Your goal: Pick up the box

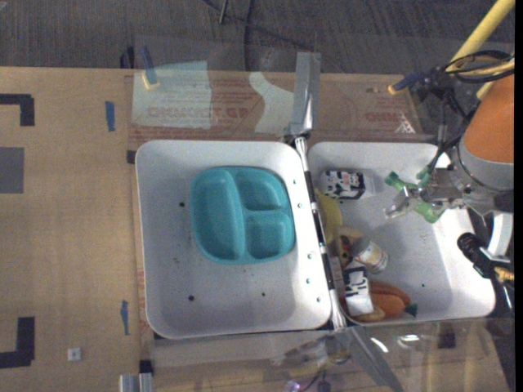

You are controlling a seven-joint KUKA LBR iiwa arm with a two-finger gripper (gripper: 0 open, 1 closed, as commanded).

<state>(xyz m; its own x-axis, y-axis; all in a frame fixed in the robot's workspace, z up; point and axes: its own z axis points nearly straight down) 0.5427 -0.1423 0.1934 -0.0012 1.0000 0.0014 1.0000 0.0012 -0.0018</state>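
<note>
A teal divided tray (242, 214) sits in the left bin (163, 292). In the right bin (458, 292), a small black-and-white box (342, 184) lies near the divider's upper end, long axis across. To its right hovers the gripper (406, 196), green-tipped fingers (394, 180) spread, grasping nothing.

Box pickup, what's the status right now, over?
Gripper above right bin, nothing between its fingers. Box lying at bin's top left, untouched. Banana and bottle crowd close beside it.
</note>
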